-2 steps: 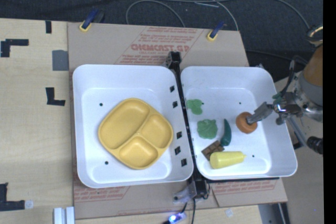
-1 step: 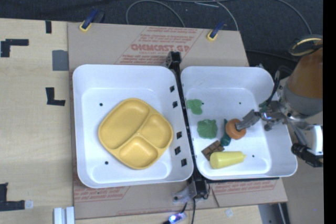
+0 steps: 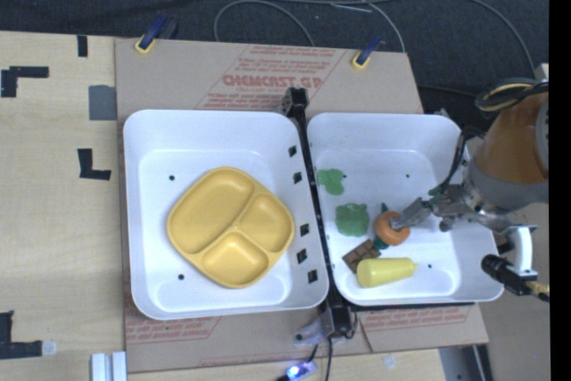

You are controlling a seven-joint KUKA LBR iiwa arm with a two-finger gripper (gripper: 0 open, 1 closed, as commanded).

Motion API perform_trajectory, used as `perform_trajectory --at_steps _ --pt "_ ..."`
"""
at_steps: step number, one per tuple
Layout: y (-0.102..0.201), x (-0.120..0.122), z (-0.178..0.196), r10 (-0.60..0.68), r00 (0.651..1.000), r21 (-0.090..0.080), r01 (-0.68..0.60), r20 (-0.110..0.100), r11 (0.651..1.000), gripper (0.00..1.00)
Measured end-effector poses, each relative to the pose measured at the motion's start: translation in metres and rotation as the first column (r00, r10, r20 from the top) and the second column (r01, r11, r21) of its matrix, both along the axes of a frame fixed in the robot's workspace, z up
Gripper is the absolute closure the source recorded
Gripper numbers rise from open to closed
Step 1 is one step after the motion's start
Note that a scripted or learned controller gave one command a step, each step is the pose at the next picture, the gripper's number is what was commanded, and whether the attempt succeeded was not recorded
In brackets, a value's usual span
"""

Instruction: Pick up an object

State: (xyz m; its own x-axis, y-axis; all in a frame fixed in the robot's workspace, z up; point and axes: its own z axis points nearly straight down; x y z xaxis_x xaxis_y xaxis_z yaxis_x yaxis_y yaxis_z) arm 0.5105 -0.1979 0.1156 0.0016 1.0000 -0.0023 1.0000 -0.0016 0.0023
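The orange ball (image 3: pixel 391 229) is lying in the right bin (image 3: pixel 384 128), toward its front edge, right at the tip of the gripper (image 3: pixel 406 217); whether the gripper is gripping it or how wide it is standing, I cannot tell; the ball is looking round, orange with a darker top; a yellow block (image 3: pixel 385 271) and brown piece (image 3: pixel 359 255) are sitting just in front of it, two green pieces (image 3: pixel 351 219) toward the left edge.

I see two bins side by side on the surface (image 3: pixel 53 192). The left bin (image 3: pixel 143 192) holds a divided plate (image 3: pixel 230 226). In the right bin (image 3: pixel 393 134), two small lumps (image 3: pixel 332 181) lie near the left wall, one in front of the other. A round piece (image 3: pixel 390 228) sits right of the nearer lump, the hand (image 3: pixel 412 215) at it. A block (image 3: pixel 357 255) and cone-shaped piece (image 3: pixel 385 271) lie nearest the front.
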Motion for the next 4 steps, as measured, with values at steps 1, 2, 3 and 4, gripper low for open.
perform_trajectory --at_steps 1,2,3,4 --pt "0.001 0.001 0.012 0.002 1.0 0.001 -0.002 0.001 1.0 1.0" --pt "-0.005 0.006 0.056 0.002 1.0 0.001 -0.002 0.001 1.0 1.0" --pt "-0.006 0.006 0.12 0.003 1.0 0.0 -0.003 0.004 1.0 1.0" --pt "-0.006 0.006 0.152 0.003 1.0 0.001 -0.003 0.0 1.0 1.0"
